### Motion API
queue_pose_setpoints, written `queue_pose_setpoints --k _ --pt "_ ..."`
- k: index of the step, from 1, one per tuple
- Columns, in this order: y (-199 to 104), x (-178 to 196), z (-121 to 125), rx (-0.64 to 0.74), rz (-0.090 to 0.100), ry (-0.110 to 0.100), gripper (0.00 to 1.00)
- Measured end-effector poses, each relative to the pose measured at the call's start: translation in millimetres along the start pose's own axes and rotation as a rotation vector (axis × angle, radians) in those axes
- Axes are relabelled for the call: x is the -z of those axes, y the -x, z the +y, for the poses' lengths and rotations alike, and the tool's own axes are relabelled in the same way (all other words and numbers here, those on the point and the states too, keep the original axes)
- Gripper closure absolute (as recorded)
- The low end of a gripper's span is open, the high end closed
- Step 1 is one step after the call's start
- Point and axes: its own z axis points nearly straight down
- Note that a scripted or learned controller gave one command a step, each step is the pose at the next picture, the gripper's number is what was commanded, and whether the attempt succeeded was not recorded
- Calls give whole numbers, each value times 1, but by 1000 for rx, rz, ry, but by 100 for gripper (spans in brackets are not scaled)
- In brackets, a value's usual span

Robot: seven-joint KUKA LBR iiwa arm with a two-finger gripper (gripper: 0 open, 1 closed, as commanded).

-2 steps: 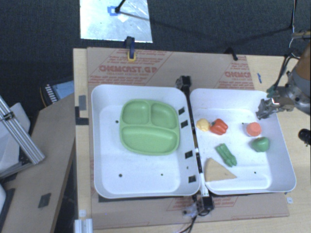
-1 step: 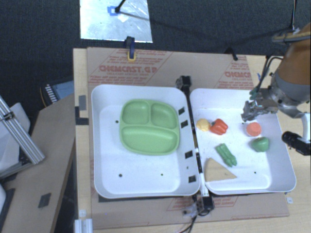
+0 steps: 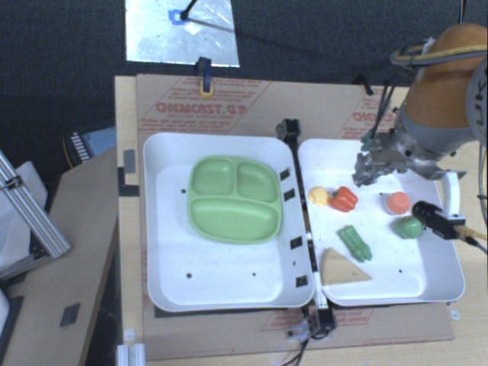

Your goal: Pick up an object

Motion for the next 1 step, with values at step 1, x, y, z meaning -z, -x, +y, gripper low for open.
queue_pose_setpoints --k 1 --pt "-59 -17 2 0 0 -1 100"
